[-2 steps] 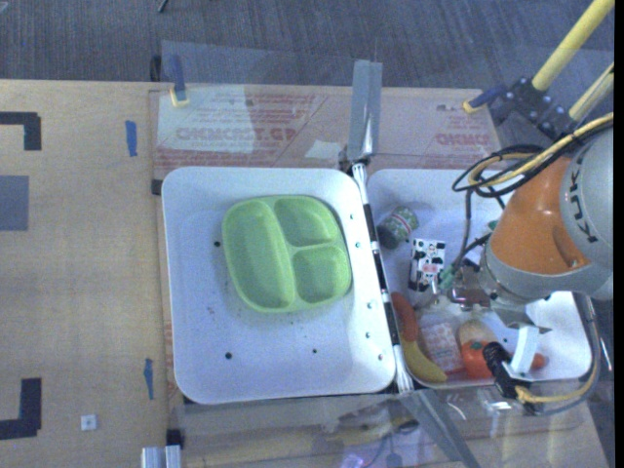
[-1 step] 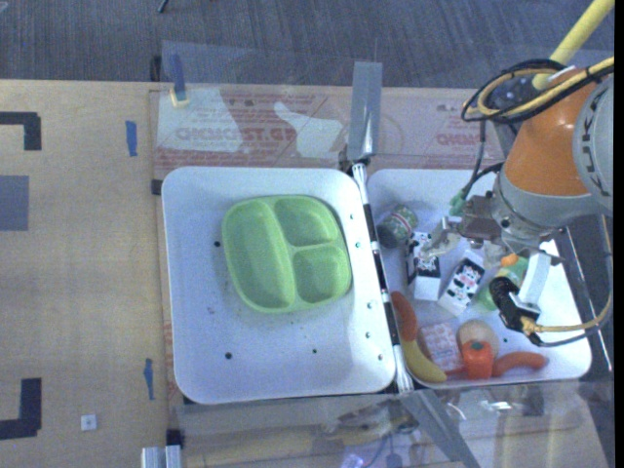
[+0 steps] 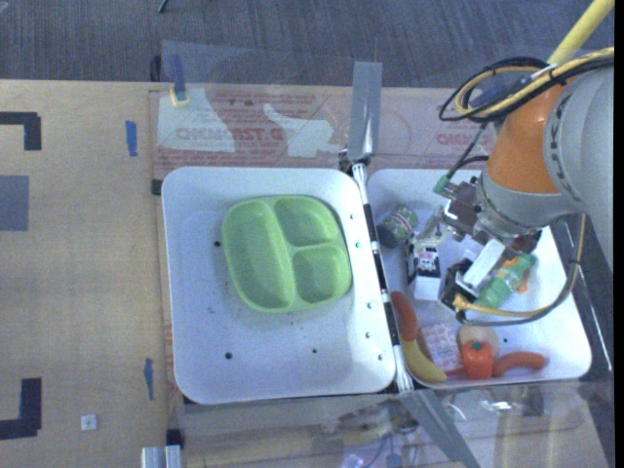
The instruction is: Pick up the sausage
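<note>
While the arm (image 3: 531,154) reaches in from the right, its claw (image 3: 454,224) hangs over the middle of the right bin (image 3: 577,344), near a small carton (image 3: 426,259) and a dark can (image 3: 398,227). Whether the claw is apart or together cannot be told from this angle. The sausage (image 3: 403,315), dark red, lies along the bin's left wall, well apart from the claw, its near end by a banana (image 3: 421,361). A pink packet (image 3: 441,339), a red pepper (image 3: 477,357) and an orange-red stick (image 3: 522,363) sit along the front, and a green bottle (image 3: 509,279) lies under the wrist. The left bin (image 3: 195,359) holds a green plate (image 3: 288,252) with three compartments. Both bins rest on the pale surface (image 3: 78,261).
</note>
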You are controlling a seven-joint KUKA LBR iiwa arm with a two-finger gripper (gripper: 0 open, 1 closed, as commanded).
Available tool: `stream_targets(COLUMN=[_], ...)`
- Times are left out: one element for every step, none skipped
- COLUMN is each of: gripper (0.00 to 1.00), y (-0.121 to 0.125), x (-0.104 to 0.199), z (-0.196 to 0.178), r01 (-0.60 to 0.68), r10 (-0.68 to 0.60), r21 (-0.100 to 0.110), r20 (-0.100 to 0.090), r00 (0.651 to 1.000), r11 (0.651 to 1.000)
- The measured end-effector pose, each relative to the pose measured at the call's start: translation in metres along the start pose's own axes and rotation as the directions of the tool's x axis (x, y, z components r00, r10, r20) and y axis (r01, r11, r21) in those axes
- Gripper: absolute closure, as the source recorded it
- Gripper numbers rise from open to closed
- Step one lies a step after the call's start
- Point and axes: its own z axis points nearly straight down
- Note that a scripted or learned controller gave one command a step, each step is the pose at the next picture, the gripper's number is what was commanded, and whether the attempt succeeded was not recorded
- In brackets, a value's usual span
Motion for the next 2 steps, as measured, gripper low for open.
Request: stream_targets(gripper=[0.0, 0.0], y=[-0.0613, -0.0613], x=[0.0436, 0.0435], z=[0.0002, 0.0002], r01=[-0.01, -0.01], r10=[0.01, 0.01], r21=[0.004, 0.004], r20=[0.0, 0.001], r00=[1.0, 1.0], r11=[1.0, 1.0])
